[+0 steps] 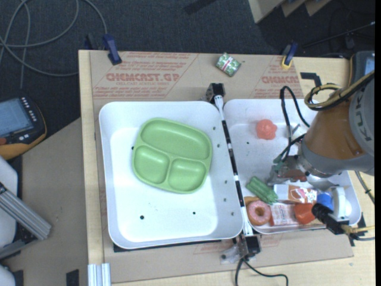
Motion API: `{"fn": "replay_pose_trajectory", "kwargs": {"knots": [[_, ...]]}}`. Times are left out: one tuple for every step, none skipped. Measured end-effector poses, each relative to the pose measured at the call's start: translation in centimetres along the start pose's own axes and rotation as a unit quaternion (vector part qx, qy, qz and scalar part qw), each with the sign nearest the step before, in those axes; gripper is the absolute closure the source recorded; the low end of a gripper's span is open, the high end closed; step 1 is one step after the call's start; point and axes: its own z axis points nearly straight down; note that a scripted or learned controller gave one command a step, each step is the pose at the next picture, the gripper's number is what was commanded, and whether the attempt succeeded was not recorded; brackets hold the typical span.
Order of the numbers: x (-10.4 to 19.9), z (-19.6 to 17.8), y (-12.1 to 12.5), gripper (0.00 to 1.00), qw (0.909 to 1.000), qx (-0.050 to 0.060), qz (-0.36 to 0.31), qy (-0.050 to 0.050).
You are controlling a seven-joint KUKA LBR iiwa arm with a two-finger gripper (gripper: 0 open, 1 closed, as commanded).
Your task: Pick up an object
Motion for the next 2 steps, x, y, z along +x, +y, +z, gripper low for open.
{"fn": "replay_pose_trajectory", "kwargs": {"knots": [[-2.01,-10.54,-2.21,1.00,1.0000,0.001,0.000,0.000],[-1.97,-10.50,-2.23,0.00,1.0000,0.001,0.000,0.000]]}}
